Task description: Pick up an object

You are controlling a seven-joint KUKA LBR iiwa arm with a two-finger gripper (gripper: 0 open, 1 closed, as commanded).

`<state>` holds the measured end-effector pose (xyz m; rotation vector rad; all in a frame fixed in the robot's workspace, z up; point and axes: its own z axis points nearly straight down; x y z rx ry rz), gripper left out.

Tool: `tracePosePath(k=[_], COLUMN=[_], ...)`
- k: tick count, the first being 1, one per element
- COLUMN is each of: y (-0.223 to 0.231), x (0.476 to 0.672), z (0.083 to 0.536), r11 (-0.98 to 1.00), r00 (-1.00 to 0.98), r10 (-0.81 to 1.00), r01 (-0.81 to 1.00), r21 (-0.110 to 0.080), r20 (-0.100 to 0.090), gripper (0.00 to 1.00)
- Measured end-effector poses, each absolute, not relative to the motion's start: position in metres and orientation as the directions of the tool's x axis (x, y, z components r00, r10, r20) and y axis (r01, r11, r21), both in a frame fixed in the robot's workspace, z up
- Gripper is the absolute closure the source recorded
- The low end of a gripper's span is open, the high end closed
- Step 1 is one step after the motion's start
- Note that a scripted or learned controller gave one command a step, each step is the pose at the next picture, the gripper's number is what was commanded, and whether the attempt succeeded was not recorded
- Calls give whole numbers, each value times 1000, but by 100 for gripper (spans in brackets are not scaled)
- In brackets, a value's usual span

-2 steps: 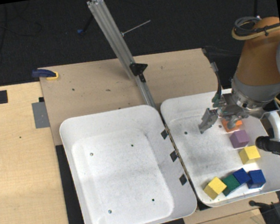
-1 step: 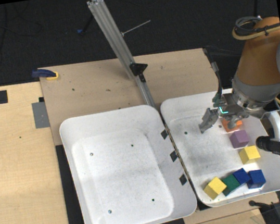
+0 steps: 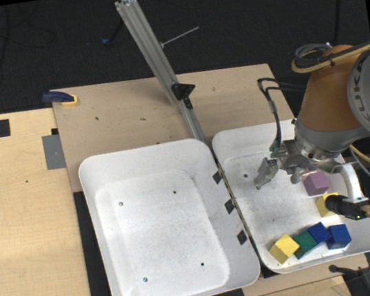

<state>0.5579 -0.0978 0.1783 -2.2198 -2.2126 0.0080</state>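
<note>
Seen from above at a slant: a tan worktop (image 3: 131, 114) carrying two shallow white bins side by side, the left bin (image 3: 101, 192) and the right bin (image 3: 240, 143). Reaching in from the right, a grey arm (image 3: 334, 102) with its orange band, ending low over the right bin. Hand (image 3: 281, 172) poised near the middle of that bin, with one grey finger (image 3: 265, 173) angled down and to the left toward the bin floor; cannot tell whether spread or pressed together, and nothing visibly pinched between its parts. Just beside the hand, toward the right, a purple block (image 3: 316, 182) lying on the bin floor. Below that, a yellow piece (image 3: 323, 203) partly hidden behind a black fitting on the arm. Along the near edge of the right bin, a row of blocks close together: a yellow block (image 3: 284, 248), a green block (image 3: 304, 242), and two blue blocks (image 3: 329, 234) touching or nearly so. Behind the bins, a slanted metal rail (image 3: 152, 51) rising from the worktop.
</note>
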Motion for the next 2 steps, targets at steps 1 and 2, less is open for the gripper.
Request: tracePosePath(k=[1,2], y=[-96,-96], x=[547,547], z=[128,92], r11=[-1,-2], r00=[1,2], r10=[1000,1000], r01=[1000,1000], r21=[-10,-2], r20=[2,1], gripper=[0,0])
